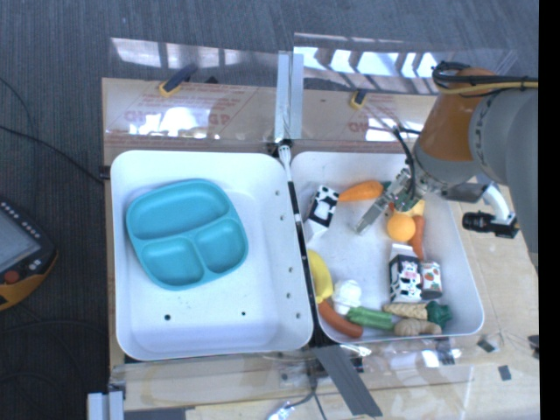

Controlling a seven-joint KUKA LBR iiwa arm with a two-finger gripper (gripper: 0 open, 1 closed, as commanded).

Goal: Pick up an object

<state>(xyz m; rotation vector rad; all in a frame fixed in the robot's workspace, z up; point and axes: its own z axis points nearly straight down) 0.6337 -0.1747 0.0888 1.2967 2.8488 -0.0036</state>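
My gripper point(372, 215) hangs low over the right bin point(464, 261), reaching in from the right under the grey arm with its orange band point(451, 125). Its tip lies just below an orange carrot-shaped toy point(360, 191) and to the left of an orange ball point(401, 227). A black-and-white patterned cube point(324, 205) sits further left by the bin's wall. Nothing shows held at the tip.
The right bin also holds a cow-print carton point(403, 278), a small red-and-white box point(430, 278), a yellow banana point(320, 275), a red sausage point(339, 321), a green vegetable point(374, 318) and a thin carrot point(419, 235). A blue divided plate point(185, 232) lies in the left bin point(254, 313).
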